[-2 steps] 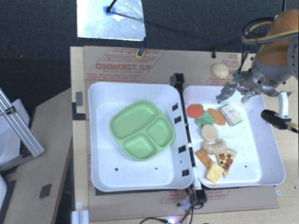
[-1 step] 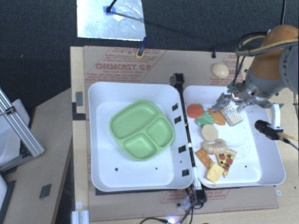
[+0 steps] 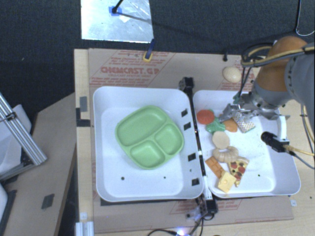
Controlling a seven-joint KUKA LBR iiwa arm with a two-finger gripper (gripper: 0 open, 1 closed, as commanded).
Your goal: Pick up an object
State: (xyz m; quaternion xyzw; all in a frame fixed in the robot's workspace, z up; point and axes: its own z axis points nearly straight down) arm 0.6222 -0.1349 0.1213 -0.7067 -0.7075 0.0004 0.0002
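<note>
Gripper [image 3: 235, 113] hovering upper right bin [image 3: 283, 181], jaw state unclear; risking nudging crowded tomato [image 3: 205, 116], orange piece [image 3: 230, 126] instead of grasping

Bright, even light; slightly soft focus

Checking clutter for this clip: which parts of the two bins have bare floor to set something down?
Left bin: bare floor around the green plate, widest along its near edge. Right bin: bare near-right corner, beyond the pizza slice. Crowded: its left side, from tomato to cheese, under the gripper.
</note>
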